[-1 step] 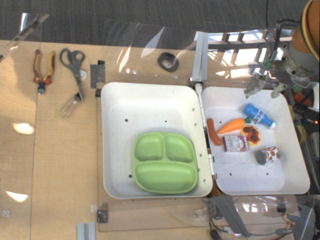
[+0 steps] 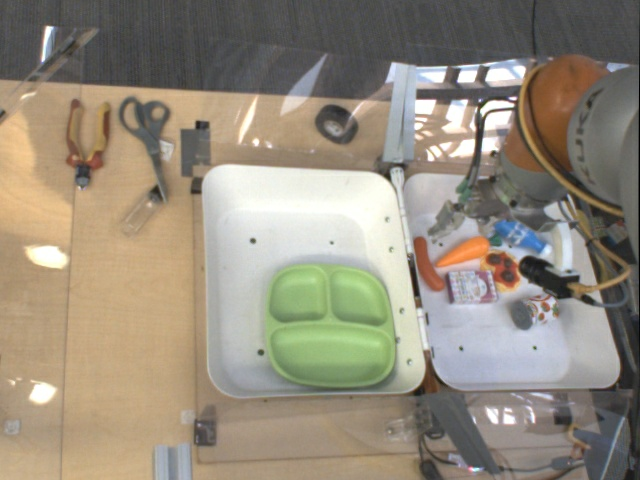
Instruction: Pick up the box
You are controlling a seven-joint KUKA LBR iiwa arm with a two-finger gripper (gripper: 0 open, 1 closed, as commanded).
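On the bare bench at nine o'clock lay red-handled pliers (image 2: pixel 82 140) and grey scissors (image 2: pixel 148 138), well apart from the work. The left bin (image 2: pixel 232 230) held a green divided plate (image 2: pixel 330 325), lying toward its six o'clock side. In the right bin (image 2: pixel 520 363) sat a cluster: a red sausage-shaped toy (image 2: pixel 427 265) by the dividing wall, an orange carrot (image 2: pixel 463 252), then the box (image 2: pixel 471 286), a small pinkish carton lying flat just below the carrot, its long axis running roughly three to nine o'clock. The gripper (image 2: pixel 452 218) hung over the bin's far left part, above the carrot; whether it was spread or closed could not be made out, and nothing could be seen in it. From the gripper the box lay at about five o'clock, near but apart, with the carrot between them. I judged the next move needed a short shift that way and a descent clear of the carrot.
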